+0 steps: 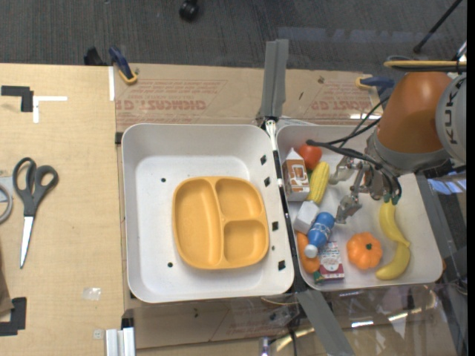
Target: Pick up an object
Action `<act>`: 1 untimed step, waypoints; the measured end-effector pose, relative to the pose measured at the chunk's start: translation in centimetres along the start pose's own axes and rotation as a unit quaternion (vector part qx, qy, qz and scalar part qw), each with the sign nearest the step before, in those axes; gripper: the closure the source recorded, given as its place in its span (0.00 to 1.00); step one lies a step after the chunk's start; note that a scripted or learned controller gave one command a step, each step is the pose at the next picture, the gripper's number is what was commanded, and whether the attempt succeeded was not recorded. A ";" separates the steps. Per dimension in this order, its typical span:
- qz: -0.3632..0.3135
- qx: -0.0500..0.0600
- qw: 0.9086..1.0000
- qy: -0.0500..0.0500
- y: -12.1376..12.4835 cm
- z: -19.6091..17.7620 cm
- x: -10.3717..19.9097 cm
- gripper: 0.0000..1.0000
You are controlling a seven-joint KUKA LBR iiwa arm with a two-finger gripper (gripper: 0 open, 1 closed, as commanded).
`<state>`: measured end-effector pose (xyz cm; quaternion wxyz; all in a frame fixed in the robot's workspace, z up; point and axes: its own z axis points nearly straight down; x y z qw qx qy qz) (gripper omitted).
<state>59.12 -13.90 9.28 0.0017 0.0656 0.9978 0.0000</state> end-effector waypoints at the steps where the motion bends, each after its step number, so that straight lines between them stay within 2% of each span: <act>1: 0.009 0.000 1.000 0.001 1.8 0.0 6.4 0.00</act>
